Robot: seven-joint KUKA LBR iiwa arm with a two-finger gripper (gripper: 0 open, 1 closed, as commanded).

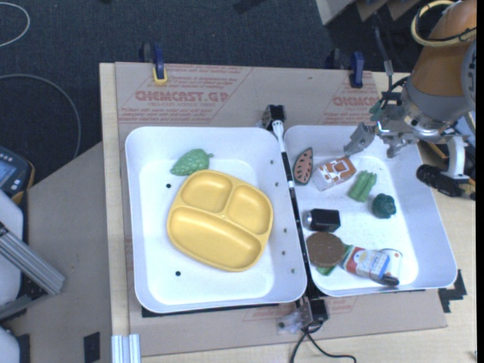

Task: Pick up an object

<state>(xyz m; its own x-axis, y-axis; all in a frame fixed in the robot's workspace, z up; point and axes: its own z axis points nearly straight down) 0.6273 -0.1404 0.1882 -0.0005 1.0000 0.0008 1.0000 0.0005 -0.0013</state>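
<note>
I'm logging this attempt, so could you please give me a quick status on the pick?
Gripper above right bin's far edge, open, holding nothing. Nearest object: small carton, just below it. Green stalk close beside.

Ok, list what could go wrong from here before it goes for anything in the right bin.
1. The end effector hovers near the right bin's back rim; a descent here could clip that rim.
2. The carton, the brown wedge and the green stick lie close together, so the end effector may nudge a neighbour or catch two at once.
3. The tube lies against the brown disc near the front rim, leaving little room around it.
</note>
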